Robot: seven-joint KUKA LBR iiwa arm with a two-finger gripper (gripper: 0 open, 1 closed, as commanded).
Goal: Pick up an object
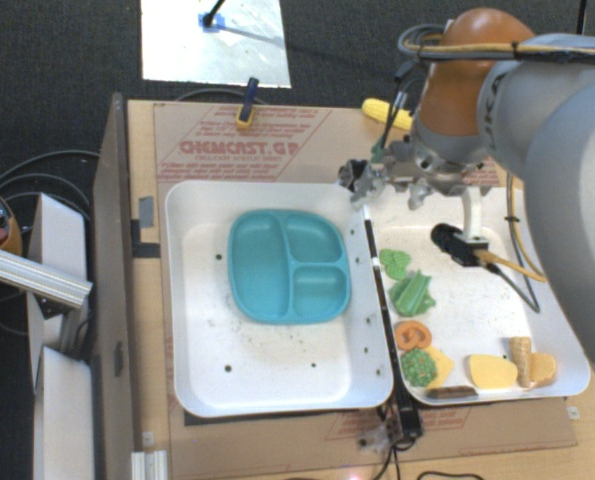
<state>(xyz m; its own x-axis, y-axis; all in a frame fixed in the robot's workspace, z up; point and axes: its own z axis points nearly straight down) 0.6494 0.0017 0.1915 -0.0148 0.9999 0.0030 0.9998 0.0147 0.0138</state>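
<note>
Several toy foods lie in the right bin [537,313]: a light green leaf [393,263], a darker green piece [412,293], an orange slice [412,334], a broccoli floret [419,367], a yellow wedge [491,371] and a tan cone [522,358]. My gripper [397,183] hangs over the back left corner of that bin, behind the green pieces and apart from them. Nothing shows between its fingers. The grey arm with its orange band covers the back right of the bin.
The left bin [202,298] holds a teal compartment plate [287,266]. A yellow object [385,112] lies on the cardboard behind the right bin. A yellow and blue clamp [247,103] sits at the cardboard's far edge. The divider rim [377,288] runs between the bins.
</note>
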